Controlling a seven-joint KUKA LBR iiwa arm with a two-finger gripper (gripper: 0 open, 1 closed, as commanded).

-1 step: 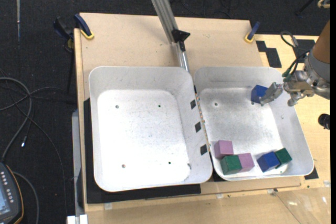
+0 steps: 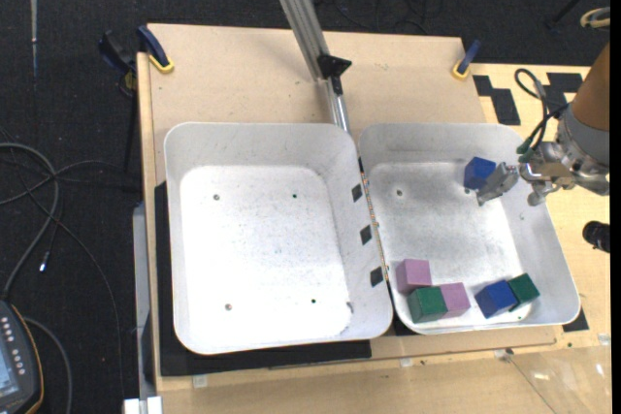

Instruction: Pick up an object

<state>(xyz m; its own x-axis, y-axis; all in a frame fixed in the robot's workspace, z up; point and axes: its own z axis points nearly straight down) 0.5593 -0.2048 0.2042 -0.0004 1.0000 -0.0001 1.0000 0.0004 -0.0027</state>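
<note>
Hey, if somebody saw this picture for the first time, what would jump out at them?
Probably the cluster of small coloured cubes along the right white bin's near edge: pink cube, green cube, purple cube, blue cube, dark green cube. Then the lone blue cube farther back, beside the grey arm's gripper.

No text, label, brand or number is legible on anything here.
</note>
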